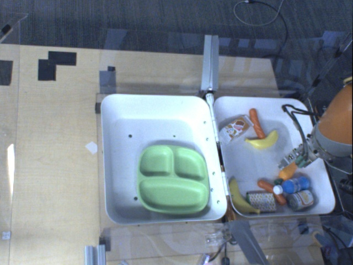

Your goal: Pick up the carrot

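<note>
Yellow plastic banana [239, 196] and a grey mesh-faced block [261, 201] lie nearest the camera, nearer than the claw [295, 159] and off to its left in the view. Closer under the claw are a blue bottle with a white cap [293, 185] and a grey can [301, 200]. A short orange-red stick [271, 190] lies between the block and the bottle, and a small orange lump [287, 173] sits just on the near side of the claw, perhaps touching it. The claw hangs low over the right side of the right white bin [242, 164], below the grey arm with its orange band [336, 120]. I cannot tell whether the claw is wide or narrow, and nothing can be seen held in it. Beyond it and to the left lies a second, curved yellow banana [263, 141], then a printed white packet [236, 128]. Beside the packet is a long orange-red carrot [255, 123], my best guess for the task's thing, though the near stick looks much like it. Its long axis runs near to far, slightly slanted, and it lies well apart from the claw, so the reach would go far and left with the jaws set across that axis. A green divided plastic tray [174, 178] fills the left white bin [110, 148].
</note>
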Motion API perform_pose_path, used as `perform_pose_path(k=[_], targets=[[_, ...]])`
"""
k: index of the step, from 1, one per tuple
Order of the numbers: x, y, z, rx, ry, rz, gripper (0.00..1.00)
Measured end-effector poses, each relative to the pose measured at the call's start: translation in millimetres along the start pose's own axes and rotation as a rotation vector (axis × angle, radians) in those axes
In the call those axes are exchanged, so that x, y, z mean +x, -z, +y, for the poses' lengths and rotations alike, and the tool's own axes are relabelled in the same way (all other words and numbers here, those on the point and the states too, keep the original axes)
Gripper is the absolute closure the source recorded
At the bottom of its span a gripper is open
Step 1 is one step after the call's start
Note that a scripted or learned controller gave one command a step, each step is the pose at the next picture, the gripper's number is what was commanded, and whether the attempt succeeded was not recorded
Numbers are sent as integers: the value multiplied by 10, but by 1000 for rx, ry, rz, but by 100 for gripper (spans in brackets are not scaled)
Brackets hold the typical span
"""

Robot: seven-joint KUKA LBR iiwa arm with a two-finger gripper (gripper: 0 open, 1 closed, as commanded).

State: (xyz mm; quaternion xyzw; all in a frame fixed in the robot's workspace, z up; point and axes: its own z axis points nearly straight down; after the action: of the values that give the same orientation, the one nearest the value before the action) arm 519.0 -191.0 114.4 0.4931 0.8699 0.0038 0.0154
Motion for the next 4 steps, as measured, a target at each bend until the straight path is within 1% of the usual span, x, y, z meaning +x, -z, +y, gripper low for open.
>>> perform_pose_path(k=[1,2,3,4], targets=[[17,-234,-303,9,-63,12,100],[-60,-195,-195,16,33,18,100],[4,739,-322,15,97,17,100],[614,865,44,18,-24,19,100]])
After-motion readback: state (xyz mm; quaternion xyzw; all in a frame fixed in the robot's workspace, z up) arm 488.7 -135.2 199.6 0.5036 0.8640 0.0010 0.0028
